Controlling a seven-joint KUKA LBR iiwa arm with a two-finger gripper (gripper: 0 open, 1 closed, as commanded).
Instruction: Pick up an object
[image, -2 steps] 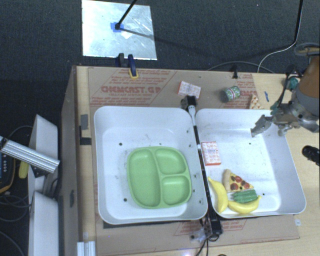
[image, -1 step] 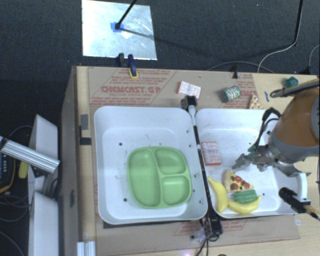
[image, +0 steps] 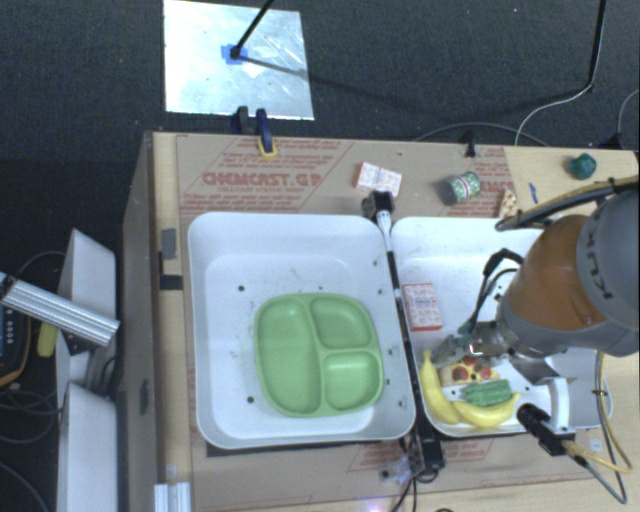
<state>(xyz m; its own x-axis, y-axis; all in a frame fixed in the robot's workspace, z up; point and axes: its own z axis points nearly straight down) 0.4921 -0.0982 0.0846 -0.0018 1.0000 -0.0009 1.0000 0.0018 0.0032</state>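
We see two shallow white plastic bins side by side on the cardboard-covered worktop (image: 300, 175). The left bin (image: 215, 300) holds one thing: a pale green plastic plate with three compartments (image: 320, 353), lying flat toward the near right of that bin, with nothing in its compartments.

The right bin (image: 450, 250) carries the clutter. A small white card with red print (image: 421, 306) lies flat just beside the divider between the bins. In the near part sits a yellow toy banana (image: 437, 393), curving along the near left corner, with a green toy vegetable (image: 489, 393) resting on its right end and a small red-and-white item (image: 465, 373) tucked just behind them.

The grey arm with its orange band (image: 550, 280) reaches in from the right, and its claw (image: 468, 345) is down over the near pile, close above the banana. We cannot tell how the claw stands, nor whether it touches anything.

On the far worktop lie a small white packet (image: 378, 179) and a small green-labelled can (image: 463, 187).
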